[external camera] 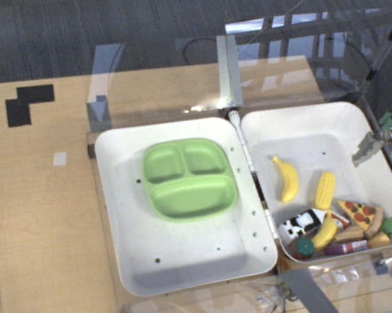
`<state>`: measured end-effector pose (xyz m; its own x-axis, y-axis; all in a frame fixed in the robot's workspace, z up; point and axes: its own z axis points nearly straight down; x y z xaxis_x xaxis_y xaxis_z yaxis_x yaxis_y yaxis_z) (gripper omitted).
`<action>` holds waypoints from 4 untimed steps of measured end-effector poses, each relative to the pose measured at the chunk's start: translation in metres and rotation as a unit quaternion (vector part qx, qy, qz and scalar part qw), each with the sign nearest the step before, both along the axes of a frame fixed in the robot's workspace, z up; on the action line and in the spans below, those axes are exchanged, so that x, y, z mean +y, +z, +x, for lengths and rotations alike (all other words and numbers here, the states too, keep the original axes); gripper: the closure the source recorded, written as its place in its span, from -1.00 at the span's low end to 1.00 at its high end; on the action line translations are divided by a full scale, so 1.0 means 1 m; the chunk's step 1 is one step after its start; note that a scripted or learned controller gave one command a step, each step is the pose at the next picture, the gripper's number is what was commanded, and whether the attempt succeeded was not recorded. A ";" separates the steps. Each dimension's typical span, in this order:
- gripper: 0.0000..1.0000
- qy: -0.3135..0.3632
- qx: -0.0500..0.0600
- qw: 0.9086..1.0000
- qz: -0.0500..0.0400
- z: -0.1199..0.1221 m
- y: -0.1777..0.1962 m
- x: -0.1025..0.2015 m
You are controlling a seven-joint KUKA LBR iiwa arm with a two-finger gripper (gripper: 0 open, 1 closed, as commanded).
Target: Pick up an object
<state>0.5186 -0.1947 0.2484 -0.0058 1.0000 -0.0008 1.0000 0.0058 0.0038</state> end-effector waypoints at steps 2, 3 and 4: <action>-1.00 0.034 0.000 0.999 0.000 0.001 -0.149 0.095; -1.00 0.053 -0.006 0.999 0.000 0.046 -0.158 0.102; 1.00 0.055 -0.009 0.998 0.001 0.048 -0.146 0.104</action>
